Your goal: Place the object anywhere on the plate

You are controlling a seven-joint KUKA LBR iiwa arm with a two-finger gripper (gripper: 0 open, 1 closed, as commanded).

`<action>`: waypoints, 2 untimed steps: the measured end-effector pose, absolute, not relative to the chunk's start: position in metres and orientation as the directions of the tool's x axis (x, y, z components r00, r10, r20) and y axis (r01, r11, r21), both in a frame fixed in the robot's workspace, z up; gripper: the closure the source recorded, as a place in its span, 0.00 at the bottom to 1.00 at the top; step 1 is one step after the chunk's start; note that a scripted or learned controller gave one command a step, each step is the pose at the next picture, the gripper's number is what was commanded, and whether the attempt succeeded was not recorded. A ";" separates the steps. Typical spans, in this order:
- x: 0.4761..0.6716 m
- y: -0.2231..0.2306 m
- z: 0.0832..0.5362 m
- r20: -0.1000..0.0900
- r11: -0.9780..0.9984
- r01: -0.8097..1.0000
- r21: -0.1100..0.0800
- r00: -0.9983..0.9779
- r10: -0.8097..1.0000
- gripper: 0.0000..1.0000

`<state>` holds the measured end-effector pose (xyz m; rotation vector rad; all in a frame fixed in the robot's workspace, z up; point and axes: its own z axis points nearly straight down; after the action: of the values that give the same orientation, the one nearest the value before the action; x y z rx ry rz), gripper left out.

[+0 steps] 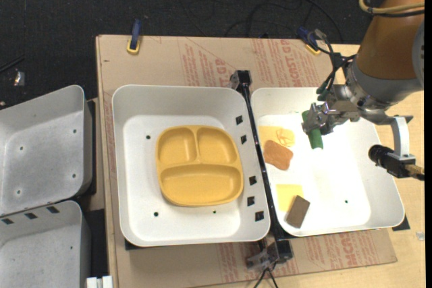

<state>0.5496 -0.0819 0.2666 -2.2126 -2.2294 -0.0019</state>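
Eyes on the small green stick-shaped object (315,140): bright green, smooth-looking, slightly tilted, its lower end poking out below the two-finger gripper (316,126). The claw is closed narrowly around its upper part, so the green piece sits pinched in the grip, over the upper left part of the right shallow white bin (378,209). It is well apart from the plate and from the divider between the bins.

Just left of it in that same bin lies a pale yellow flat piece (282,135) with a faint mark on it, too small to read. Touching that one's lower edge is an orange-brown rounded lump (277,154), matte, bread-like in shape. Lower down sits a flat yellow square (287,193), and a dark brown rectangular block (298,210) overlaps its lower right corner.

Across to the left shallow white bin (135,118), and there is the yellow plastic divided plate (200,165), rounded at the corners and glossy. It has two small compartments along the top and one wide one below, and it lies flat in the middle of the bin floor.

Both bins look like smooth moulded plastic with rounded rims, and they stand side by side on a sheet of brown cardboard (196,61) with red print on it. The grey arm with its orange band (391,30) reaches in from the right, above the right bin.
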 end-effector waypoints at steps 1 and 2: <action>0.548 -0.021 0.265 0.002 0.009 1.000 -0.001 -0.009 1.000 1.00; 0.548 0.029 0.243 0.001 0.007 1.000 -0.004 -0.007 1.000 1.00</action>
<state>0.5482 0.0288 0.2426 -2.2108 -2.2273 0.0028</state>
